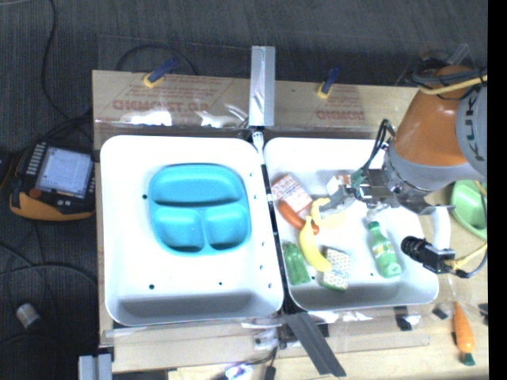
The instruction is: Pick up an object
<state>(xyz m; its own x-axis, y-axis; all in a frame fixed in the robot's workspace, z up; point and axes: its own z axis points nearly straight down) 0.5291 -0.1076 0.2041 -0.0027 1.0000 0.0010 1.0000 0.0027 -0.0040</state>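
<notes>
In the right bin (412,290) my gripper (342,193) hangs low over the middle, reaching in from the right beneath the orange wrist band. Its tip sits just above a yellow banana (311,236) that curves down the bin's centre. An orange carrot-like piece (291,216) lies left of the banana, below a red-and-white packet (289,189). A green bottle (383,250) lies on its side to the right. A green ridged item (296,263) and a patterned packet (337,268) rest near the front wall.
The left bin (127,291) holds a blue three-compartment tray (198,207). A handheld device (55,176) lies left of the bench on the floor. A green object (470,203) and an orange carrot toy (463,332) sit outside the right bin, at the right.
</notes>
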